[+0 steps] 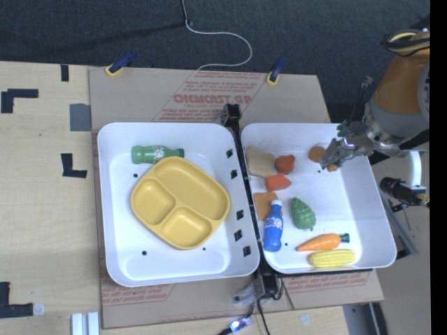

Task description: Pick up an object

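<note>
gripper (pixel 335 153) at the end of the grey arm with the orange band (pixel 404 89) sits over the far right part of the right white bin (pixel 370 208), and a small brown rounded object (pixel 320 153) lies right at its fingertips, on their left side. the brown piece is too small and too covered by the dark fingers to give a clear long axis or heading; it looks roughly round. whether the jaws are spread or closed on it cannot be told from this slanted view, and it is not clear that the piece sits between them rather than just beside them.

the rest of that bin holds a tan bread-like block (pixel 260 162), a red-orange lump (pixel 285 163), a second orange lump (pixel 278 182), a tan wedge (pixel 263 204), a blue plastic bottle with a white cap (pixel 272 226) lying with its long axis running near to far, a green knobbly vegetable (pixel 302 213), an orange toy carrot (pixel 321 242) with its green top pointing right, and a yellow toy corn cob (pixel 332 259) lying left to right near the front wall.

the left white bin (pixel 115 187) carries a yellow divided plastic plate (pixel 180 202) and a green bottle (pixel 156 154) lying on its side, left to right, just behind the plate.
</note>
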